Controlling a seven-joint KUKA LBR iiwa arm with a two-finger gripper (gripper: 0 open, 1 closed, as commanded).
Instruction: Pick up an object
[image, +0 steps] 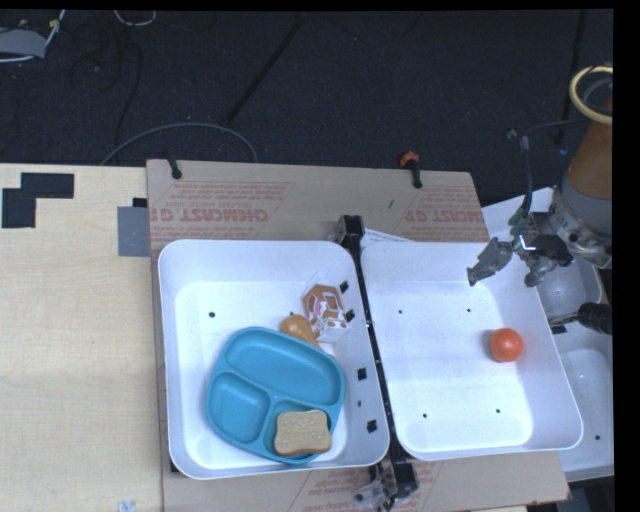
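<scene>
Arm w/ orange band enters from upper right of frame; gripper (508, 258) hangs over upper right corner of right bin (440, 420), fingers spread apart, nothing btwn them. Orange ball (506, 345) sits on right bin floor, right of centre, below gripper and apart from it. Left bin (185, 300) holds blue divided plate (262, 385) in its lower half, tan bread slice (302, 433) resting in plate's lower right compartment. Just above plate's upper right edge: small yellow-orange item (297, 328), touching or nearly touching plate, can't tell which. Beside it, upper right, brown-and-white patterned packet (324, 305) near bin's right wall. Bins sit on cardboard sheet (260, 205) w/ red print, light wood bench (70, 340) at left of frame.
</scene>
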